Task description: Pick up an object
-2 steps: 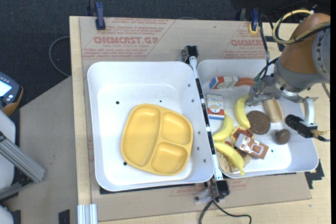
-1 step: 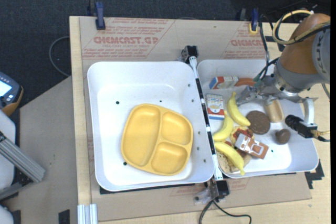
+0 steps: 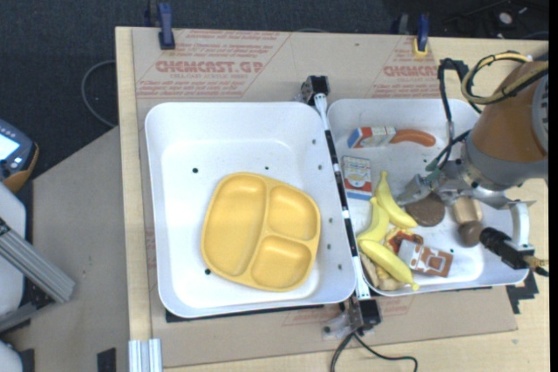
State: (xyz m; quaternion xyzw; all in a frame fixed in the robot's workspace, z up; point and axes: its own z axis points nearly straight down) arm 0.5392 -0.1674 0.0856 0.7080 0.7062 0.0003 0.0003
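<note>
Gripper (image 3: pixel 429 187) is hovering low in the right bin (image 3: pixel 453 111) — can't tell its state — bananas (image 3: pixel 384 231) sitting just left, nothing lifted yet.

Two bins sit side by side on the counter (image 3: pixel 218 65), touching along their inner walls. The left bin (image 3: pixel 174 144) holds a divided tray (image 3: pixel 260 231), set toward its front. The right bin (image 3: pixel 384 111) holds a small carton (image 3: pixel 370 137) and a sausage (image 3: pixel 411 137) side by side at the rear. A flat packet (image 3: pixel 357 173) lies in front of the carton. Bananas (image 3: pixel 384 235) lie along the left wall toward the front, with a wrapped bar (image 3: pixel 425 258) just to their right. The gripper (image 3: pixel 429 186) is over the bin's middle, beside a round disc (image 3: pixel 426 211).
</note>
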